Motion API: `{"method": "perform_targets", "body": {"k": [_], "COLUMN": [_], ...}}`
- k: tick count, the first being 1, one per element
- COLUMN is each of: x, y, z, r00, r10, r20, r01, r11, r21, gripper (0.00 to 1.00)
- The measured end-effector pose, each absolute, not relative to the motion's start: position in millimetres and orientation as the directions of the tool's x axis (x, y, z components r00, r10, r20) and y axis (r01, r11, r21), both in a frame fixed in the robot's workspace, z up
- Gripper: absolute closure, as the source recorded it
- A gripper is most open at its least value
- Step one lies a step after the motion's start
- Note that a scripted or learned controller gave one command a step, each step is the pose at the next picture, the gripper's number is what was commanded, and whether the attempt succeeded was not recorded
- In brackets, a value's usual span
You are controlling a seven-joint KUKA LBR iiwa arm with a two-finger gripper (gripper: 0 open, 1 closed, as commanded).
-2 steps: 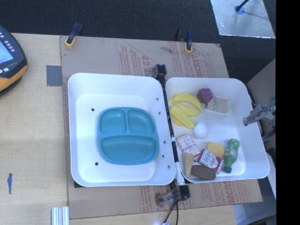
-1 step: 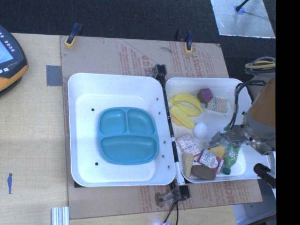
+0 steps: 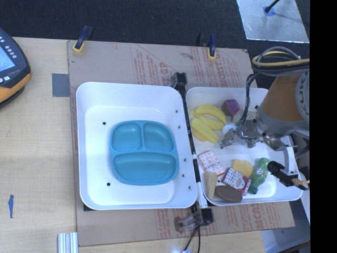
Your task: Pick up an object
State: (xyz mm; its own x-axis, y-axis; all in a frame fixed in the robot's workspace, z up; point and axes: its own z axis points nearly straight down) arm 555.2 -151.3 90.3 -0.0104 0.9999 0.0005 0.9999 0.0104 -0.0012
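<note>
Gripper (image 3: 230, 139) low in the right bin (image 3: 274, 195), arm reaching in from the right; metal fingers point left, toward the bananas. Can't tell whether it is released or clenched; nothing visibly between the tips.

Right bin contents, placed from the gripper:
- bananas (image 3: 206, 123), yellow bunch, just left and slightly above, close to the tips; contact unclear
- purple piece (image 3: 230, 107), just above, near the bin's far wall
- pink-and-white packet (image 3: 210, 161), below and a little left
- yellow block (image 3: 243, 167), below, slightly right
- red packet (image 3: 236, 179), further below, beside the yellow block
- brown piece (image 3: 228, 194), lowest, near the front wall
- tan cone-like piece (image 3: 210, 184), below-left, next to the brown piece
- green bottle (image 3: 259, 174), below-right, tilted, cap end toward the front wall

Left bin (image 3: 92, 141), well to the left of the gripper, beyond the shared divider: one blue plate (image 3: 143, 153) with three compartments, lying flat near the middle. Nothing visible on the plate
</note>
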Motion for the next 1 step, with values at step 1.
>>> {"method": "perform_targets", "body": {"k": [1], "x": [643.4], "y": [-145.8], "z": [87.9], "r00": [-0.011], "r10": [1.000], "r20": [0.001], "r01": [1.000], "r11": [0.011], "r21": [-0.027], "gripper": [0.00]}}
